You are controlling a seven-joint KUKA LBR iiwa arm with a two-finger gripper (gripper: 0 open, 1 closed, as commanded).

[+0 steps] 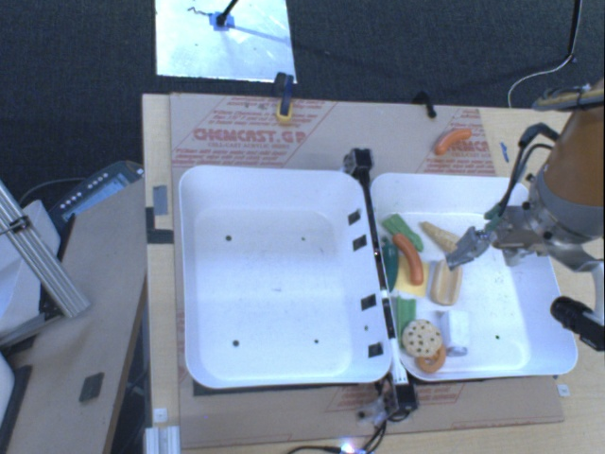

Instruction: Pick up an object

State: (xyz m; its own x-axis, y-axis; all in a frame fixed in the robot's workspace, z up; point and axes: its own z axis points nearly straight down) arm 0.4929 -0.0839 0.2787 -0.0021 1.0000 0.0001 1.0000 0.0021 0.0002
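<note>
Small toy foods lie along the left side of the right bin (539, 339): a green pod (401, 229), an orange carrot (408, 252) on a yellow piece (413, 270), a tan wedge (439, 235), a beige bun (444, 283), a green piece (406, 309), a round dotted cookie (420, 336), an orange ring (432, 360) and a white block (457, 329). My gripper (463, 252) hangs over the right bin, just above and right of the beige bun, its fingertips close to the tan wedge. Nothing shows between its fingers.
The left bin (274, 272) sits beside the right one, with black clips (364, 244) along the shared wall. An orange sausage (453, 141) lies on the cardboard behind the right bin. A yellow and blue clamp (284, 97) stands at the back.
</note>
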